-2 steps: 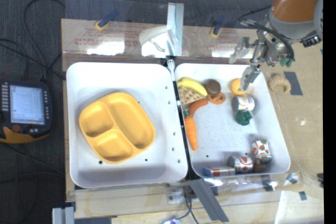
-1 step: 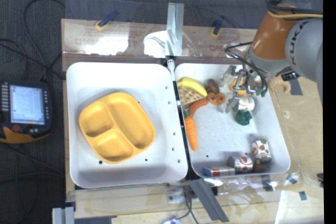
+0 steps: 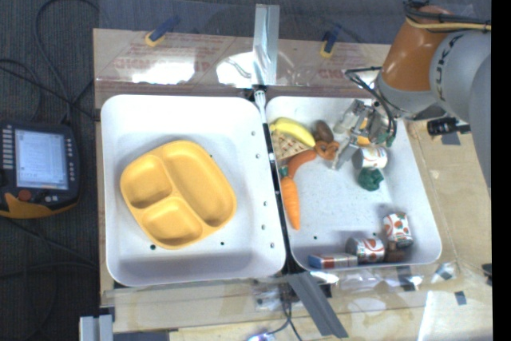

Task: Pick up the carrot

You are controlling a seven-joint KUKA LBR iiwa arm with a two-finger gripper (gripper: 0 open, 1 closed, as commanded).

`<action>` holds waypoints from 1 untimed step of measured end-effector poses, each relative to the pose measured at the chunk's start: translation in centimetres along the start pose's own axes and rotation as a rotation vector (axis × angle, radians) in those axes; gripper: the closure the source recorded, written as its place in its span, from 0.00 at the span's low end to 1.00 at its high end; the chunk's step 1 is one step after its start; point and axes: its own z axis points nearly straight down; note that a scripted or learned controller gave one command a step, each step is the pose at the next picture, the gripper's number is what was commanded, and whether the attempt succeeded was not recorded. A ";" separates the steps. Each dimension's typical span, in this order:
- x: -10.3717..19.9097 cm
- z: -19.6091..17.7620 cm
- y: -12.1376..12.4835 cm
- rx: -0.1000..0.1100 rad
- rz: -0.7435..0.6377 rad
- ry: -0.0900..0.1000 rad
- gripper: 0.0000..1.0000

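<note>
Gripper (image 3: 357,141) hovering over upper part of right bin (image 3: 423,204), tilted, fingers looking parted with nothing seen between them. Carrot (image 3: 290,202) lying well to gripper's left and nearer camera, hugging bin's left wall, green top toward sausage (image 3: 302,160). Banana (image 3: 291,131), waffle piece (image 3: 285,146) and brown item (image 3: 322,131) crowding between gripper and carrot. Green-and-white toy (image 3: 371,168) sitting just below gripper. Risks, by my reckoning: fingers catching wall, nudging carrot tighter against it, or snagging sausage instead.
</note>
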 end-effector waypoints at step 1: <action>4.2 0.0 -0.6 0.000 0.361 -0.014 0.00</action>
